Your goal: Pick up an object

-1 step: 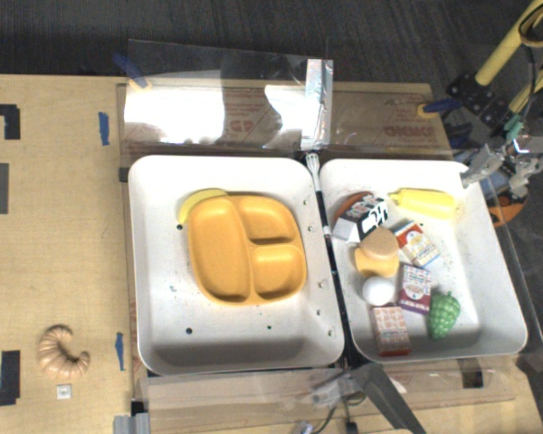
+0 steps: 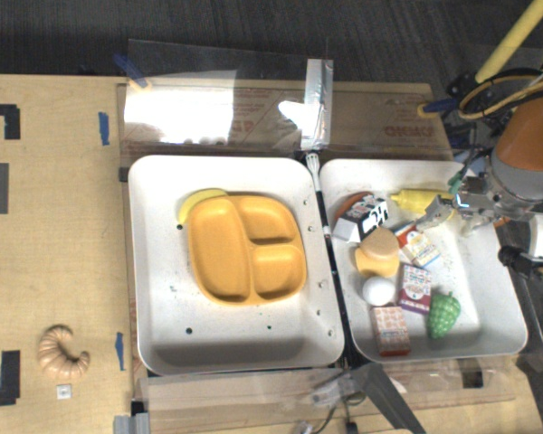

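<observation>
The grey arm (image 2: 525, 165) reaches in from the right edge, its orange band (image 2: 529, 138) sitting above the wrist at the upper right of the right bin (image 2: 498, 333). The wrist is bent so the gripper (image 2: 437, 208) points leftward and down, over the upper right part of that bin. It hangs just beside a yellow object (image 2: 414, 199) that lies along the bin's top, near its back wall. The tip of the gripper is small and blurred against the clutter, so I cannot tell whether it is open or closed, and nothing can be made out as held.

The right bin holds a crowd of small things. A brown and black item (image 2: 357, 208) lies at the upper left, with an orange cup-like shape (image 2: 378, 251) just below it and a white ball (image 2: 377, 290) below that. To their right lie a small printed packet (image 2: 422, 247), a purple and white box (image 2: 416, 287), and a pink carton (image 2: 391, 328) near the front wall. A green knobbly toy (image 2: 444, 315) sits at the lower right of the pile.

The left bin (image 2: 154, 315) carries an orange divided tray (image 2: 244, 247) with a yellow piece (image 2: 199, 202) peeking out at its upper left corner. Well apart on the bench (image 2: 45, 242), at the lower left, lies a tan curled toy (image 2: 63, 351).
</observation>
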Robot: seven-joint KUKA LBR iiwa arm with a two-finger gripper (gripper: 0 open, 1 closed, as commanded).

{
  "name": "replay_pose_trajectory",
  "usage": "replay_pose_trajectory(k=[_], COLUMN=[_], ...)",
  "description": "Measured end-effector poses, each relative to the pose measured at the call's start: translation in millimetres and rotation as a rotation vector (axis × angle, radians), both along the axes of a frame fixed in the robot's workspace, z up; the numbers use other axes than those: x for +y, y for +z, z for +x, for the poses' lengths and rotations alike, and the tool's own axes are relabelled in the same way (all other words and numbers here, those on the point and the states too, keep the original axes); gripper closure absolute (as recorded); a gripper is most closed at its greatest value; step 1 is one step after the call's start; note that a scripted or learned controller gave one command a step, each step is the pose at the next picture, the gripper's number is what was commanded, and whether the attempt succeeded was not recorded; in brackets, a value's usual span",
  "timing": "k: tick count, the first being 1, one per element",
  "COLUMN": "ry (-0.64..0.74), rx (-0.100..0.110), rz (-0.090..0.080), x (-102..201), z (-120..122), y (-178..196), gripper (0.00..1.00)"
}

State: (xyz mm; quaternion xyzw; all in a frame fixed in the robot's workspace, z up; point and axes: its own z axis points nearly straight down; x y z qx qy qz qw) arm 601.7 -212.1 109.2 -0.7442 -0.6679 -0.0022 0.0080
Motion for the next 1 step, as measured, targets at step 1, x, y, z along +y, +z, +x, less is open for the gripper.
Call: replay_pose_trajectory(k=[1], ry=[-0.101], rx=[0.016], rz=[-0.011], x=[19.8], z=[40.9], y=[-23.6], gripper=[0.00])
